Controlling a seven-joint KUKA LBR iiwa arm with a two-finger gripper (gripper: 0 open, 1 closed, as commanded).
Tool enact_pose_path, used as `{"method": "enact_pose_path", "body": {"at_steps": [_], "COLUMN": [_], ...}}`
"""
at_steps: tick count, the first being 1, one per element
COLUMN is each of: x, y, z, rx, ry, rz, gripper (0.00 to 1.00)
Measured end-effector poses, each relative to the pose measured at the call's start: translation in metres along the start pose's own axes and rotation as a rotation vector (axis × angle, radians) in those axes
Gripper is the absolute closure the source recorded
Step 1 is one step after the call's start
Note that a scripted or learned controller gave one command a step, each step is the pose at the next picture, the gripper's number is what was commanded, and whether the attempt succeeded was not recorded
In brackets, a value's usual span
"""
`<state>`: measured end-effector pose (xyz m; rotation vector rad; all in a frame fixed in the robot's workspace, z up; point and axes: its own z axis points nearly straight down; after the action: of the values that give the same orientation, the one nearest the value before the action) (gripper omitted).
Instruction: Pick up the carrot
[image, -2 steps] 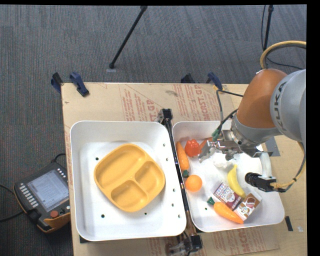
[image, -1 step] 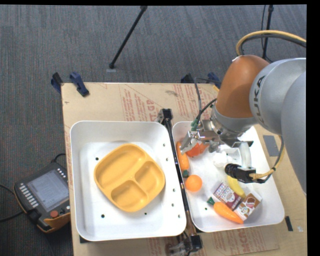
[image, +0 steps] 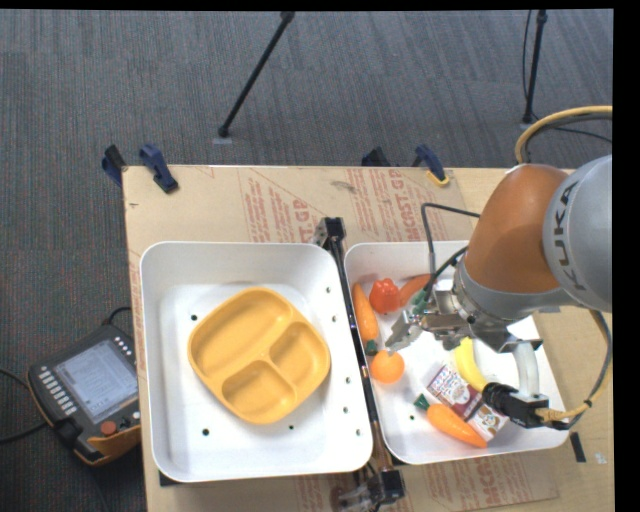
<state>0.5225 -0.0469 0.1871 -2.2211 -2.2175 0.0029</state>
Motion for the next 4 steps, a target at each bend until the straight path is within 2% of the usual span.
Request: {"method": "enact_pose_path", "body": {"at_steps": [1,2,3,4], "x": [-0.065,-0.038,-0.039,-0.039], "y": [-0.045,-0.045,-0.045,-0.045], "z": [0.098,0.097,0.088,0.078], "rx": [-0.003,-0.009,-0.008,-0.006], "ry": [0.000,-0.003,-0.003,-0.002], "rz": [0.000,0.000,0.006,0.009], "gripper": [0.00,0.00,1.00,1.00]}}
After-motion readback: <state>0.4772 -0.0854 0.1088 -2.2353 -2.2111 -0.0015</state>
